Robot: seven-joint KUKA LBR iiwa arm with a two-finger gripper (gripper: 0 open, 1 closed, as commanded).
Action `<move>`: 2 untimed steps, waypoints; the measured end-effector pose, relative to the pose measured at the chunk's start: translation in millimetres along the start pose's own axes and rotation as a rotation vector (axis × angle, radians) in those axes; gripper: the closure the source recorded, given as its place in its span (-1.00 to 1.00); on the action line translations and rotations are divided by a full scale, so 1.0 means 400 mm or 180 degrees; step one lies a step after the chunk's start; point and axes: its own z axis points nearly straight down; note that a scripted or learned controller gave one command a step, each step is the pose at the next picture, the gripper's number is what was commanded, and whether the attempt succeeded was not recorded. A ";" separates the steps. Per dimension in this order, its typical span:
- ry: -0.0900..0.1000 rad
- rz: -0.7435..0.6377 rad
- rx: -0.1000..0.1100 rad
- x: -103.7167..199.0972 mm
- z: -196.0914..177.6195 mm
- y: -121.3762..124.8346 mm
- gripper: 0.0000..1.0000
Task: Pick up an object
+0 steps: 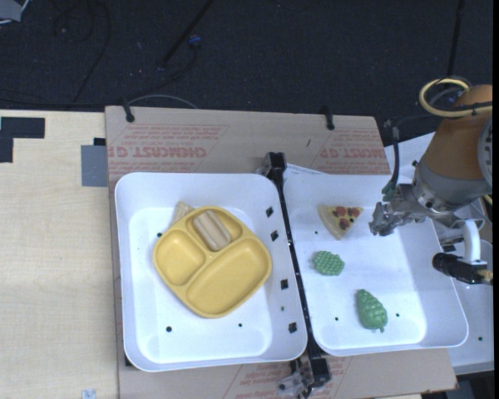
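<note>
Bench (41, 248) bearing two white bins (141, 339)

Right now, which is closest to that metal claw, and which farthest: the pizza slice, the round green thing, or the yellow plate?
From the gripper:
1. Pizza slice, just to its left in the right bin.
2. Round green thing, lower left in the same bin.
3. Yellow plate, over in the left bin.

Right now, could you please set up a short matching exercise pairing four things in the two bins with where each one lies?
Things:
1. yellow plate
2. pizza slice
3. round green toy
4. gripper

Places:
A. right bin, beside its divider
B. hovering right of the pizza slice
C. left bin
D. right bin, far end

Pairs: 1-C, 2-D, 3-A, 4-B
</note>
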 end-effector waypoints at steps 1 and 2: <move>0.0000 -0.0010 -0.0006 -0.006 -0.151 0.023 1.00; 0.0002 -0.0010 0.0002 -0.007 -0.248 0.025 1.00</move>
